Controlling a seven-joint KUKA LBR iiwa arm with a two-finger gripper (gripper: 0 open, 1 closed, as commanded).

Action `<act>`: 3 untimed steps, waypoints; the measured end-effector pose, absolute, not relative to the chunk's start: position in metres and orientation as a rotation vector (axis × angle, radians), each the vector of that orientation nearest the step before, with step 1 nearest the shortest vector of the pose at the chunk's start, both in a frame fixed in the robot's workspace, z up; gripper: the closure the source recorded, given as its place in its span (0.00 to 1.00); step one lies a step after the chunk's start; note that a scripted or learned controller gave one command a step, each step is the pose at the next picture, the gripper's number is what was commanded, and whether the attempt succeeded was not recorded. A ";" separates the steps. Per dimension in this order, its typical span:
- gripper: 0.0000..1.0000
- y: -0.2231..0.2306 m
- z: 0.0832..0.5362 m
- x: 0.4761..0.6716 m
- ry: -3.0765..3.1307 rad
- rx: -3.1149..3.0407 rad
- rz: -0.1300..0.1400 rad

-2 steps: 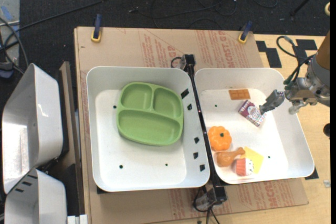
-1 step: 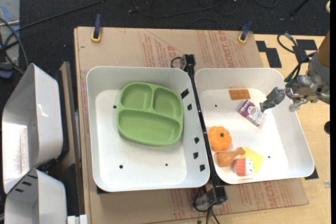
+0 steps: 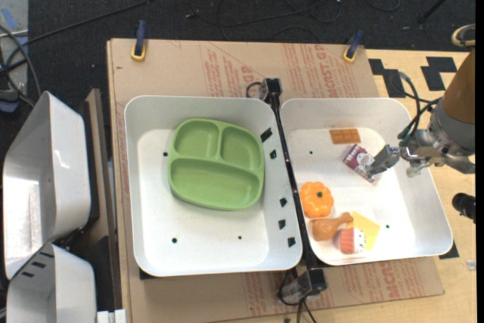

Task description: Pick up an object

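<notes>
one gripper (image 3: 384, 160) touching small packet (image 3: 358, 159) | finger state: cannot tell | packet print unreadable

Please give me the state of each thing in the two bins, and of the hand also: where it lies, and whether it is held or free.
green divided plate: flat in the left bin, nothing on it.
orange cracker: flat, free, right bin.
small packet: free, hand right beside it.
toy pumpkin: upright, free.
toy drumstick: lying, touching the cheese.
yellow cheese wedge: lying, free.
pink cupcake: on its side, free.
hand: low over the right bin, holding nothing visible.
</notes>
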State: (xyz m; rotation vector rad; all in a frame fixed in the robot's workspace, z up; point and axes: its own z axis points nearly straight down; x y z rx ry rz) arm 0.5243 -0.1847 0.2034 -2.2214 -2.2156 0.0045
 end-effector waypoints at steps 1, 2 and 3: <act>0.00 -0.182 0.141 0.529 -2.217 -2.220 0.004; 0.00 -0.181 0.089 0.528 -2.217 -2.221 0.003; 1.00 -0.181 0.102 0.530 -2.218 -2.225 -0.001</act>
